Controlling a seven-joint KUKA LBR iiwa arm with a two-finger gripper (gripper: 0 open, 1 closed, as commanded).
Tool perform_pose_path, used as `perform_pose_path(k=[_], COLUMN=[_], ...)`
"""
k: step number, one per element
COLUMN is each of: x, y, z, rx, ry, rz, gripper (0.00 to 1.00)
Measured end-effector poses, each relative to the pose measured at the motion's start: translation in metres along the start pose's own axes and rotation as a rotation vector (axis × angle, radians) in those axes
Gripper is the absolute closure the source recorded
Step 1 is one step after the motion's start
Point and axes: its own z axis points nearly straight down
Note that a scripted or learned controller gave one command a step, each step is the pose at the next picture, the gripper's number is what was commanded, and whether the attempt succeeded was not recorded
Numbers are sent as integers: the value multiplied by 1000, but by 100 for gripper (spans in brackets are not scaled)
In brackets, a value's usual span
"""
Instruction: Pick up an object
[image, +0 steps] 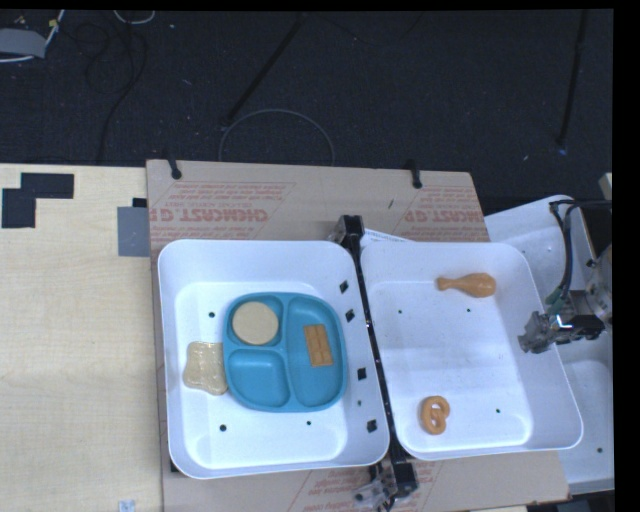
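As you look down on the bench, you have two white bins side by side on a cardboard sheet (300, 205). Left bin (200, 270): one blue tray (268, 385) with three compartments; a round tan cracker (254, 323) lies in its upper-left compartment, a brown rectangular wafer (319, 345) in its right compartment, and the lower-left compartment has nothing showing in it. A pale bread slice (205, 367) lies on the bin floor, touching the tray's left edge. Right bin (500, 265): one drumstick (467, 285) near the upper right, lying roughly level with its thin end to the left; one pretzel (434, 414) near the lower middle, well apart from the drumstick. Gripper (540, 335): you find it at the right bin's right rim, about midway down that side, with nothing visibly between its parts; whether it is apart or together you cannot tell at this size. No object is lifted; all rest in the bins.
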Motion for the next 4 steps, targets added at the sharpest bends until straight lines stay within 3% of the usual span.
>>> perform_pose_path(k=[1, 4], x=[61, 200], y=[8, 22], z=[7, 16], rx=[6, 7], ry=[4, 3], rz=[-4, -2], gripper=[100, 100])
